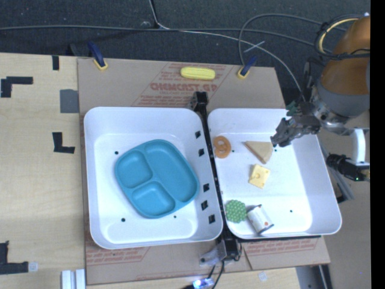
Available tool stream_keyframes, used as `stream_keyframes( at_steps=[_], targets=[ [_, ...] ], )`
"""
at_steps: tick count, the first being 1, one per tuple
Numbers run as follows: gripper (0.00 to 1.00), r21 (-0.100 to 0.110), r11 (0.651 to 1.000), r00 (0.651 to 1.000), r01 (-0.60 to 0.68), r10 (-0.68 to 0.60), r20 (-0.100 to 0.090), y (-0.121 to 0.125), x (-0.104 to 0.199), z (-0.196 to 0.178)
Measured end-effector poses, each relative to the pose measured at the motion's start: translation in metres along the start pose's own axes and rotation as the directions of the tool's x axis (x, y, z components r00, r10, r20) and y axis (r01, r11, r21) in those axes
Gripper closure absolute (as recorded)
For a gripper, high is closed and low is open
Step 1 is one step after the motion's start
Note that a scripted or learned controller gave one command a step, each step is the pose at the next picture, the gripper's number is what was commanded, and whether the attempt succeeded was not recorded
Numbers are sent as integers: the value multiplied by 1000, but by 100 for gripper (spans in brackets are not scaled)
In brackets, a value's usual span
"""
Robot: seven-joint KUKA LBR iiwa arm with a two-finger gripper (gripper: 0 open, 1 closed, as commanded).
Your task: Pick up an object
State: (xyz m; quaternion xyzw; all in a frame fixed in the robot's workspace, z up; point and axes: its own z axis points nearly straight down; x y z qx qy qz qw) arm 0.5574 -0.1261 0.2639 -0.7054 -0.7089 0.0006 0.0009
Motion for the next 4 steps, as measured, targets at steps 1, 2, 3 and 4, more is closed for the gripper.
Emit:
stream_keyframes(
  at_steps=[1,2,3,4],
  targets=[
    [100,0,1000,1000,0,0,0,20,46,18],
    [100,1,1000,1000,0,0,0,29,94,31],
    [100,-2,1000,1000,2,-2,-1,48,146,24],
    [100,-2,1000,1000,1,-1,1,78,197,32]
  ],
)
